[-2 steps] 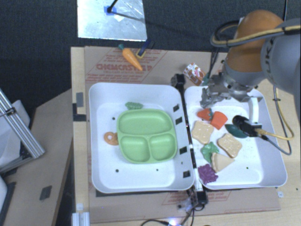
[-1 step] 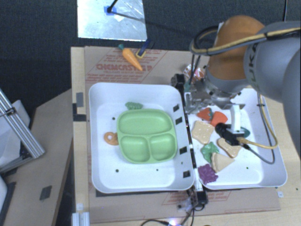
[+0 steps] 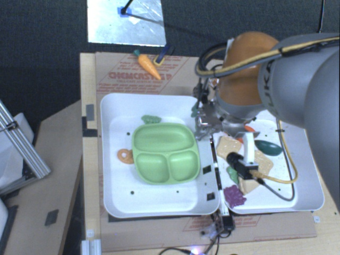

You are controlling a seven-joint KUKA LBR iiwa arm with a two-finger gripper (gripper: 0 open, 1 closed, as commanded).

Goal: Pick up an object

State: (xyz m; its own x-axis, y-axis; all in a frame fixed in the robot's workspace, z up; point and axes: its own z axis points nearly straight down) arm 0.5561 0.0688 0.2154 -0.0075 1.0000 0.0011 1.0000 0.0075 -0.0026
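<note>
Purple cluster and tan slices crowd the right bin nearest me, gripper beyond over the dividing rim, its opening impossible to tell; a descent there likely strikes rim and grasps nothing.

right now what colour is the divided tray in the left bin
The divided tray is light green, best seen in the camera view.

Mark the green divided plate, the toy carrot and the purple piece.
green divided plate [image 3: 159, 138]: camera view, on the bare floor of its large compartment.
toy carrot [image 3: 149, 67]: camera view, on the middle of its orange body.
purple piece [image 3: 234, 195]: camera view, on its middle.
</note>
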